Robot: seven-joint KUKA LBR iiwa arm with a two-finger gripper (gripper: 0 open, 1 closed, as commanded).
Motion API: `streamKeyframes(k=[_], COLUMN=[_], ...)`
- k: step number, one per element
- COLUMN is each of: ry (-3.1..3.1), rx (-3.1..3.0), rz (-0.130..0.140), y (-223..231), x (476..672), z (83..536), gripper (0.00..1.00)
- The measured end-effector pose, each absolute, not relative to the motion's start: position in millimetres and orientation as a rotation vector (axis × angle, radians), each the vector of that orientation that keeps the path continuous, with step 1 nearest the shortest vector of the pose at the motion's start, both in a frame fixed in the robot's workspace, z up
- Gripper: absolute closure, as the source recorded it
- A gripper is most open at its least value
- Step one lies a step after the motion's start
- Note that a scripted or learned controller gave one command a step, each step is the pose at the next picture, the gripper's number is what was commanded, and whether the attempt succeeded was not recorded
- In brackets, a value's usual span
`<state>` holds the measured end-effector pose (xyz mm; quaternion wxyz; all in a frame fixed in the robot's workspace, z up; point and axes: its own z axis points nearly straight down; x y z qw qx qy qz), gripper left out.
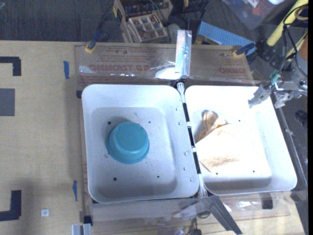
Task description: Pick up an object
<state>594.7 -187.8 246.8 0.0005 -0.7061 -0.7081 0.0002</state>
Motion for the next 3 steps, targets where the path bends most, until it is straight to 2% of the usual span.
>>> streamKeyframes(k=[1,2,3], ry=[-2.273,-2.256,-2.256], rx=[-2.17,-2.192,-2.192], rz=[0.0,-0.006,-0.006], y=[-98,-101,-101], x=[612.0,616.1,616.1], z=[137,88,88], gripper=[0.0,0.0,0.0])
